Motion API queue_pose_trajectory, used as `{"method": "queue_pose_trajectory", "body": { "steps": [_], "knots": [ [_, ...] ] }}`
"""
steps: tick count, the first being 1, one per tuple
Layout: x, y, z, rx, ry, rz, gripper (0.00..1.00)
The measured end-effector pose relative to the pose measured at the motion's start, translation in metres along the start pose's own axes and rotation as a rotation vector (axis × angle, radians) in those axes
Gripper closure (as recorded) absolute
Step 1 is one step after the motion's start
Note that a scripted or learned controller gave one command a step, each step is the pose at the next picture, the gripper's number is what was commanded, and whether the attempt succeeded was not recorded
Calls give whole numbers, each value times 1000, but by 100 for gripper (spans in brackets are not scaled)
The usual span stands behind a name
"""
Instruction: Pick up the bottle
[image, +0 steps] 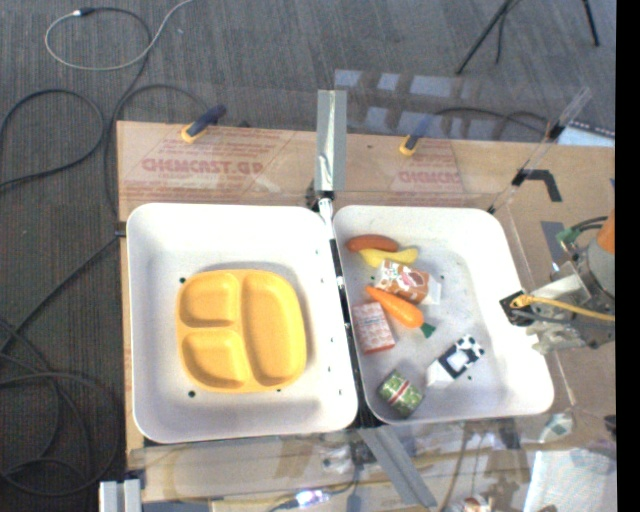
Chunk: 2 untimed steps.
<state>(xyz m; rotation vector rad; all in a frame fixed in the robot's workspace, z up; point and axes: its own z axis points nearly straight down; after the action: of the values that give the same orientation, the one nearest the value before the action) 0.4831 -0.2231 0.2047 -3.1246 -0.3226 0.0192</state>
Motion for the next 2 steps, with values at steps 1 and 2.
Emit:
{"method": "queue_pose_trajectory", "body": {
  "steps": [1,2],
  "knots": [
    [0,0,-2,-1,0,3,100],
    [1,0,-14,2,2,3,100]
  ]
}}
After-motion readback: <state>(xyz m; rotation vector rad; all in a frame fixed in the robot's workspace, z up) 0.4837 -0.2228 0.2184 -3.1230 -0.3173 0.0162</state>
